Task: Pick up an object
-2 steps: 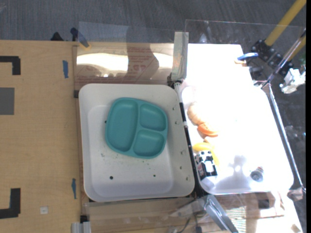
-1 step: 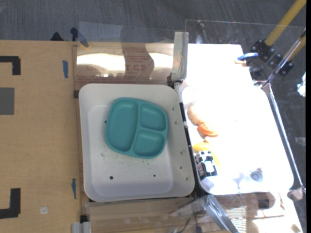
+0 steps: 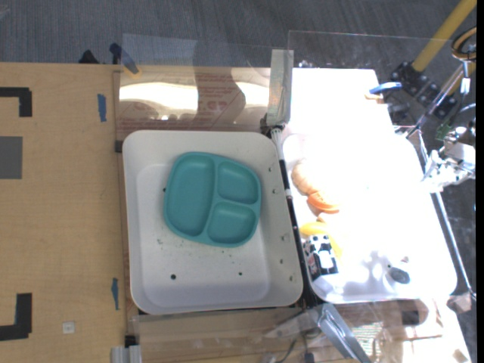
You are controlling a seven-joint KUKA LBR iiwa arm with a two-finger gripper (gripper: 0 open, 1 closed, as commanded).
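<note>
Black-and-white object (image 3: 324, 257) beside yellow piece (image 3: 314, 231), orange items (image 3: 311, 189), teal tray (image 3: 212, 198).

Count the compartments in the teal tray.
3. The teal tray in the left bin has one large compartment on its left and two smaller ones on its right, upper and lower.

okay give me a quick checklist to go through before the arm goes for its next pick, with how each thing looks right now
1. Something to pick in the right bin: ok. An orange object and a yellow and black object lie along its left side.
2. Targets apart from each other: ok, there is a gap between the orange and the yellow one.
3. Targets away from the wall: not ok, both lie near the divider between the bins.
4. View of the right bin: not ok, glare washes out most of it.
5. Left bin: ok, the teal divided plate lies flat in it.
6. Small dark object near the right bin's lower corner: cannot tell what it is.
</note>
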